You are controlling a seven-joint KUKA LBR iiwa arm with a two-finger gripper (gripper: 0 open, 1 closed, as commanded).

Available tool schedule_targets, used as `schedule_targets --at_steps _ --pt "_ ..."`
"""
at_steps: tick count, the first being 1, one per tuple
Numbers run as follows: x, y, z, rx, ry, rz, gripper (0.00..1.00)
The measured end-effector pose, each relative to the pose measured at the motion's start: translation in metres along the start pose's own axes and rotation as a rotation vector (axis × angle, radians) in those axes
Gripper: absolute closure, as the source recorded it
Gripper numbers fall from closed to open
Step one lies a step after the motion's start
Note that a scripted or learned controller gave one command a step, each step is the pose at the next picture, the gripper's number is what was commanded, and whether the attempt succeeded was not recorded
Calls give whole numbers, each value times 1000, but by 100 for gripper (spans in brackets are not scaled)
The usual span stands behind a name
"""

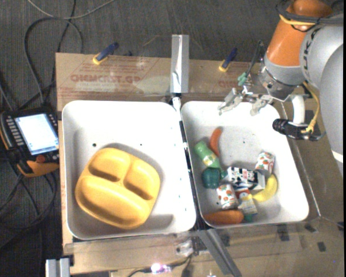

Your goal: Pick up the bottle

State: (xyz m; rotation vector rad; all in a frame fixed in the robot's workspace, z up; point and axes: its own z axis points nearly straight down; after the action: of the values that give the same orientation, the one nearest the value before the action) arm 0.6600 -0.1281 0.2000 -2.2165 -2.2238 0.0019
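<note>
Two white bins [75,126] on cardboard [115,77], dark carpet [161,10] around.

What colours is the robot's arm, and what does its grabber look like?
The big rounded grey robot arm has a shiny orange band above its wrist. Its small pale metal gripper ends in thin jaws, and a yellow cable runs down beside the arm.

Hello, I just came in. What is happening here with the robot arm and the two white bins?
A grey robot arm with an orange band reaches in from the right. Its two-finger gripper hangs open over the far edge of the right white bin, holding nothing. The green plastic bottle it should pick up lies untouched near that bin's left wall, among toy food such as a yellow banana and small printed cartons. The left white bin holds a yellow divided tray.
</note>
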Motion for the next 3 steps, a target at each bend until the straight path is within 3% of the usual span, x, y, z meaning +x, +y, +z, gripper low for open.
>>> schedule_targets --at_steps 1,2,3 --pt "19 -59 98 2 -1 -52 0" --pt "21 -108 110 -19 -4 203 0" --pt "82 -99 17 1 -2 -39 0"
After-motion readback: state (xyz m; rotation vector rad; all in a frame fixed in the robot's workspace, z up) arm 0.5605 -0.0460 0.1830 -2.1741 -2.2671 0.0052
